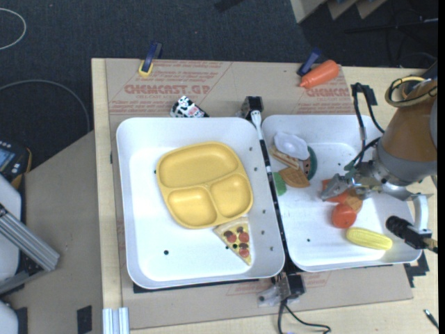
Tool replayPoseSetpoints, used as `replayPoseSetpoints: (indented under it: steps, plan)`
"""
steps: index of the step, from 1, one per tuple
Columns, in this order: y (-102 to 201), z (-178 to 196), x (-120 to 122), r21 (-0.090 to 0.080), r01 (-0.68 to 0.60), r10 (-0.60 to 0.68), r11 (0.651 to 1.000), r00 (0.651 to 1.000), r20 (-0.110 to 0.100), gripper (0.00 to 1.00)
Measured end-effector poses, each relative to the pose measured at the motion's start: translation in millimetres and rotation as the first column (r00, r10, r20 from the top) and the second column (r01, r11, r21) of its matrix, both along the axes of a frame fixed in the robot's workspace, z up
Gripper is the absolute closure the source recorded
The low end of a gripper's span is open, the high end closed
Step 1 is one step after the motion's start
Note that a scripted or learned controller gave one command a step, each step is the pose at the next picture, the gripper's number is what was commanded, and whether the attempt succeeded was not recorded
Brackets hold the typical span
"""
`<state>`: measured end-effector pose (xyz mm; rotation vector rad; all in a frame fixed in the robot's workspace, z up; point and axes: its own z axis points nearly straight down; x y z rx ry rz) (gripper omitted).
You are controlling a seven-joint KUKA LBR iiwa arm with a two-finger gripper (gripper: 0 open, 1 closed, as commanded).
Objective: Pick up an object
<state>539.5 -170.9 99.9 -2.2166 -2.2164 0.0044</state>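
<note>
Just below the fingers (334, 188) lies the tomato (343, 216), nearest object; whether they are parted or closed cannot be told.

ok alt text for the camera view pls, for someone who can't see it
The gripper reaches into the right bin over a red tomato, beside a yellow corn cob. The left bin holds a yellow divided plate and a pizza slice.

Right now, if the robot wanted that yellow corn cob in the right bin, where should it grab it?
Probably across the corn cob's middle, coming straight down. It lies flat and long, running left to right near the bin's front wall, so fingers closing over its narrow width should hold best. The tomato sits close behind.
</note>
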Motion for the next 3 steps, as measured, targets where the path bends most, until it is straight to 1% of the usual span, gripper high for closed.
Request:
replayPoseSetpoints:
  steps: [1, 2, 3]
  plan:
    - [-2, -12, 2, -0.006, 0.001, -0.001, 1.0, 1.0, 0.009, 0.0]
    - [-4, 1, 4, -0.013, 0.002, -0.002, 1.0, 1.0, 0.021, 1.0]
    - [5, 53, 1, -0.005, -0.002, 0.002, 1.0, 1.0, 0.013, 1.0]
